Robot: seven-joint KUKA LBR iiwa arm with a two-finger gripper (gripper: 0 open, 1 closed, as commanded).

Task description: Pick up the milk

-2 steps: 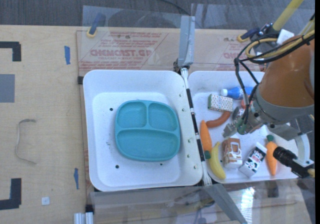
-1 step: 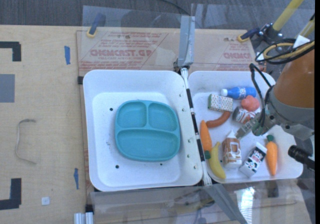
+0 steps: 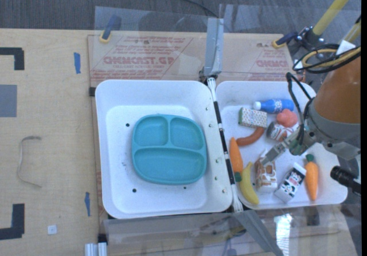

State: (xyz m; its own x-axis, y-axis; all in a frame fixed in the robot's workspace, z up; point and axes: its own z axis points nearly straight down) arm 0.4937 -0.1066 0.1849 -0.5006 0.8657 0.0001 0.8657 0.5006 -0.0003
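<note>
I am hanging my claw [image 3: 277, 152] over the right bin [image 3: 327, 199], just above the brown snack box [image 3: 265, 174], its jaws looking slightly parted and gripping nothing, while the milk carton [image 3: 290, 183] is lying just right of that box, beside a carrot [image 3: 311, 178].

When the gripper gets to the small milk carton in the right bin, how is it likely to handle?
The milk carton looks boxy with flat faces, so it probably won't roll. It lies tilted near the bin's front corner, beside a carrot, so a push may wedge it against either. Being small, it is probably light, and may skid rather than stay put.
</note>
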